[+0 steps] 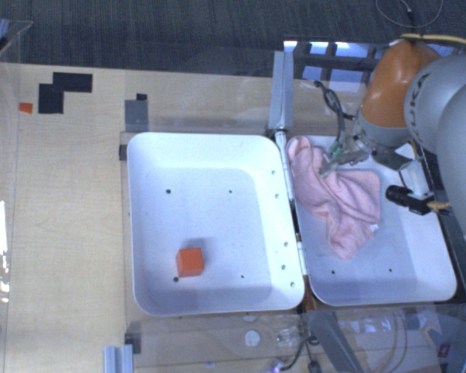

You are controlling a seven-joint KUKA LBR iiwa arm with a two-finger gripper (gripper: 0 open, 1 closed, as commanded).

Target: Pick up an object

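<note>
A crumpled pink cloth [343, 199] lies in the right bin [419, 278], spread from the bin's upper left corner toward its middle. My gripper [336, 158] hangs over the cloth's upper part, below the orange wrist band. Its fingers are shut on a fold of the cloth, and the fabric bunches up toward them in a peak. A small orange block [190, 262] sits on the floor of the left bin [147, 208], near its lower left, far from the gripper.
A metal divider rail [289, 208] runs between the two bins. The grey arm [443, 99] covers the right bin's upper right corner. Black and orange markers [60, 92] lie on the bench at upper left.
</note>
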